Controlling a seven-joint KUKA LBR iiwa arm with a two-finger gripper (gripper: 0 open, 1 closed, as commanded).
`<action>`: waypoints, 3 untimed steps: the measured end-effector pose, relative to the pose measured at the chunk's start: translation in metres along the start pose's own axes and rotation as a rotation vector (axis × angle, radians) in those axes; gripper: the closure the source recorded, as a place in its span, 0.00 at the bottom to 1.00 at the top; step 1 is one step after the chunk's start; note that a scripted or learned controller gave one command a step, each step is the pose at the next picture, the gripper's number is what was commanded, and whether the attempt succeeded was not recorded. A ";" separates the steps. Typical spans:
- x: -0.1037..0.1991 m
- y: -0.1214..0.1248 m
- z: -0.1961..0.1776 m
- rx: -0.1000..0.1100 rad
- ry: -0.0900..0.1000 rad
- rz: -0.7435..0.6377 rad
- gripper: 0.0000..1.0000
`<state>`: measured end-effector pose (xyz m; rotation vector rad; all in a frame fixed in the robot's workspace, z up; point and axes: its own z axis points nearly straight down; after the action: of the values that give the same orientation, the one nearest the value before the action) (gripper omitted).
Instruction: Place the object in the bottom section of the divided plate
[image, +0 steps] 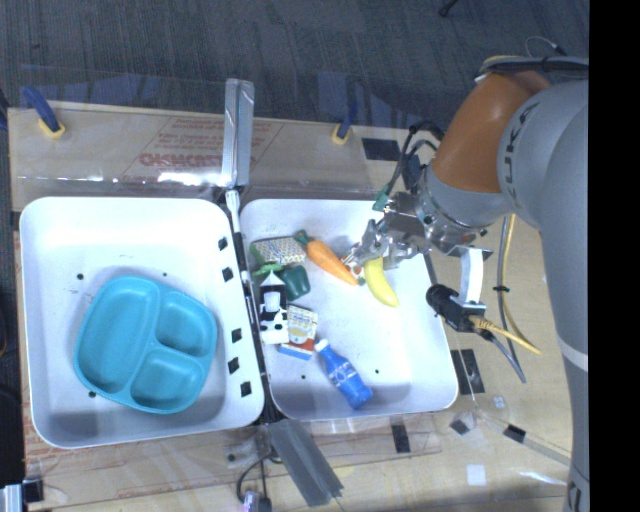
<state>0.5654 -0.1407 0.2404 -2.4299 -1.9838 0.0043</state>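
Nearest the camera, along the counter's (420, 470) near edge, lay strips of grey and black tape on pale wood. Behind them sat two shallow white bins side by side. The left bin (50, 330) held a blue divided plate (145, 345), smooth plastic with rounded corners and three sections, lying slightly tilted in the bin's near half.

The arm (520, 130), grey with an orange band above the wrist, reached in from the right and bent down over the right bin's (420, 360) far right part. Its hand (372, 250) pointed left and down, hanging low over the bin just beside a yellow banana (381, 284) and close to the right end of a carrot (328, 260). Whether its fingers were wide or narrow could not be told, and nothing was seen between them.

The banana lay curved on the bin floor, well apart from the plate. The orange carrot tapered toward the right, its green top by a green block (280, 262) at the bin's left side. Nearer lay a small black-and-white item (271, 305), a printed carton (298, 332) and a blue bottle (343, 375) on its side.

A metal bar (238, 130) stood upright between the bins at the far side. Dark ribbed flooring showed beyond the counter.
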 end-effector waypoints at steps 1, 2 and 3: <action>0.022 0.035 0.008 -0.004 -0.001 0.192 1.00; 0.091 0.040 0.036 0.000 -0.001 -0.041 1.00; 0.154 -0.012 0.050 0.000 -0.002 -0.033 1.00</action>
<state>0.5844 0.0131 0.1906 -2.3971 -2.0248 0.0071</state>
